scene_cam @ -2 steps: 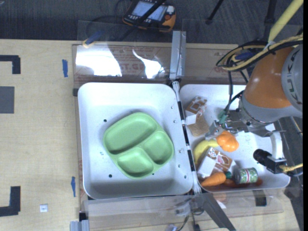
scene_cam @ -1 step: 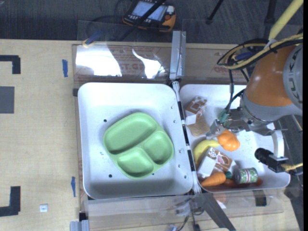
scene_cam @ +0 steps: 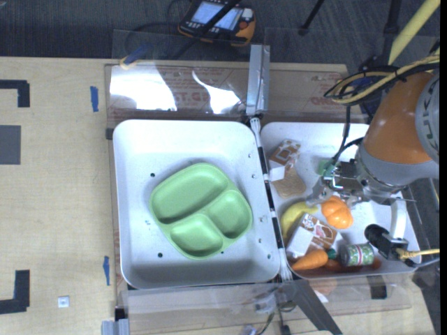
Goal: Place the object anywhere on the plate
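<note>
Plate (scene_cam: 201,210) in left bin (scene_cam: 133,152) bears nothing; gripper (scene_cam: 340,195) low in right bin (scene_cam: 307,132) over orange toy (scene_cam: 338,214), jaw state cannot be told, no grasp visible — pick and transfer both judged outstanding.

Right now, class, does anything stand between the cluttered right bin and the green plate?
Yes: the two bins' raised white walls meet between the green three-compartment plate and the toy food; any item must be lifted over them.
</note>
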Available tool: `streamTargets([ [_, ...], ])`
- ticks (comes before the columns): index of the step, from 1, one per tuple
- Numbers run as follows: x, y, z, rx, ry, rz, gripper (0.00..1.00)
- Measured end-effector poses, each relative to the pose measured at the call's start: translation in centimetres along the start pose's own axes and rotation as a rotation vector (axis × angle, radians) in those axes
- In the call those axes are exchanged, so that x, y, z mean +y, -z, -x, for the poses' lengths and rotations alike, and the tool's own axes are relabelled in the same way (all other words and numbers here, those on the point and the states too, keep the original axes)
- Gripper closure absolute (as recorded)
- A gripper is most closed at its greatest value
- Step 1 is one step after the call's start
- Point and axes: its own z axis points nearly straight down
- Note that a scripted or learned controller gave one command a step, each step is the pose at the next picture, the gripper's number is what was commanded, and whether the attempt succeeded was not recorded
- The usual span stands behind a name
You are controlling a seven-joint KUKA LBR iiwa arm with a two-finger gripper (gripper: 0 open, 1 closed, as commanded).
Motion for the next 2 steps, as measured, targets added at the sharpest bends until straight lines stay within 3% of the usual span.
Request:
streamTargets([
  [1, 2.7, 0.0, -7.2, -0.002, 0.044, 0.005, 1.00],
  [2, 5.2, 0.3, -15.1, -0.003, 0.199, 0.006, 1.00],
])
